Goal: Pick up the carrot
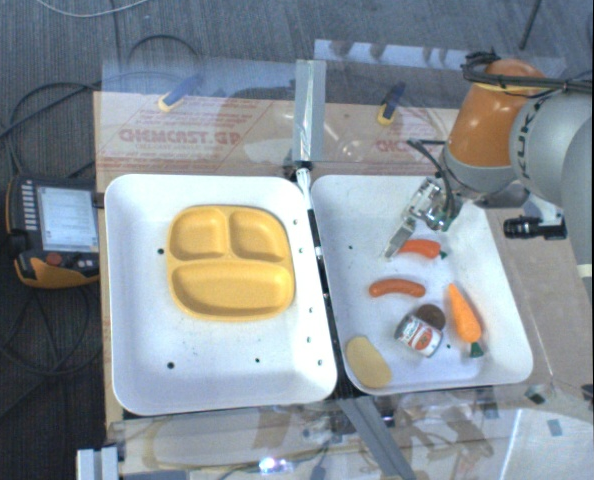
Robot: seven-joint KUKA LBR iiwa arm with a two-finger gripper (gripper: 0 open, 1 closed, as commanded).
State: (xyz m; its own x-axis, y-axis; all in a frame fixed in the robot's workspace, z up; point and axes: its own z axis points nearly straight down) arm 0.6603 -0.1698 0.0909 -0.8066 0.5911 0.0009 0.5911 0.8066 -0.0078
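Carrot is located in the right bin, near its right wall, green stem end toward the front; it is well apart from the hand, which is positioned up-left of it, over the bin's rear half. Hand opening cannot be told; nothing is seen held.

Left bin: a yellow divided tray is seated in it.

Right bin, left to right: potato at front-left, red sausage, small orange-red pepper just beside the hand, a round can-like item, then the carrot. The sausage and pepper are found between hand and carrot.
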